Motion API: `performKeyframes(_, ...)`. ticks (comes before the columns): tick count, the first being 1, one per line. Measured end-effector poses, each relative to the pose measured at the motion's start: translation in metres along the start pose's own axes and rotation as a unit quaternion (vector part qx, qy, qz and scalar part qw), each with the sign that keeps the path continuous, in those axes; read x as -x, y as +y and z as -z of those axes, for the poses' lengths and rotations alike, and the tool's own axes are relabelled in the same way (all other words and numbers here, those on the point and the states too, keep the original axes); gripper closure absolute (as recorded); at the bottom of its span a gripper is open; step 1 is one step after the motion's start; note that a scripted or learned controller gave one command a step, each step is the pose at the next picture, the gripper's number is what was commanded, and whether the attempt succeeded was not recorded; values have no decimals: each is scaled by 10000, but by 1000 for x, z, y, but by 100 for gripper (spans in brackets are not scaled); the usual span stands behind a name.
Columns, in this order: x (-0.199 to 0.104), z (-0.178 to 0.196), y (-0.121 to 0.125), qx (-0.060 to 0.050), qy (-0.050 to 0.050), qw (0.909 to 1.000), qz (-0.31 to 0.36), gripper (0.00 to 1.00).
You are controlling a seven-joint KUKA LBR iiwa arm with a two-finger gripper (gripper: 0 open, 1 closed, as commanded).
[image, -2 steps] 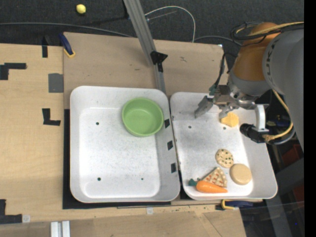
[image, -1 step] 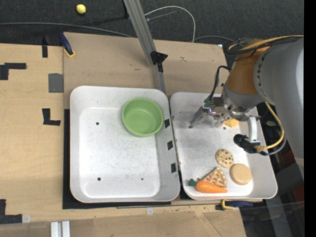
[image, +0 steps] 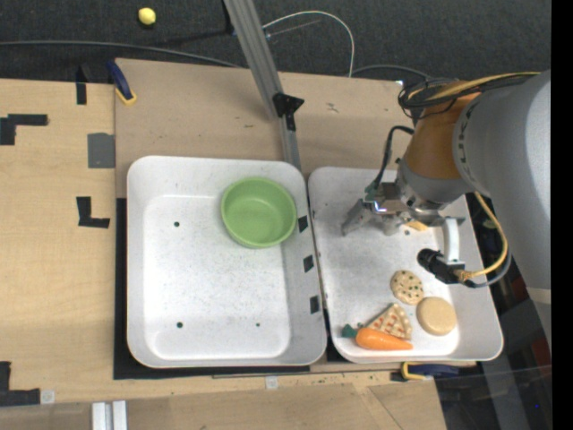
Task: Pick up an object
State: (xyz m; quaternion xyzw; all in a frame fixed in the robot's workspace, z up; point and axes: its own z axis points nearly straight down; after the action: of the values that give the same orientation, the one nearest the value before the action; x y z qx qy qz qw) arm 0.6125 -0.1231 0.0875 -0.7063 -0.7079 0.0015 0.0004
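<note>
My gripper (image: 372,225) hangs over the upper middle of the right bin (image: 345,276), its fingers spread open with nothing between them. Toy food lies at that bin's near right corner. There is a chocolate-chip cookie (image: 406,286), a round tan biscuit (image: 437,316), a pizza slice (image: 391,320) and an orange carrot (image: 383,339). All of these sit below and to the right of the gripper, apart from it. A green bowl (image: 259,211) stands in the upper right part of the left bin (image: 152,267).
A slanted grey pole (image: 260,52) comes down to the bench just above the gap between the bins. Cables loop around the arm's wrist (image: 434,150) at the right. A small yellow ball (image: 147,15) lies on the dark floor beyond the bench.
</note>
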Motion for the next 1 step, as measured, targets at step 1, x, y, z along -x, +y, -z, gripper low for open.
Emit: performKeyframes(1,-1,11,0,2,4,10000,6,100)
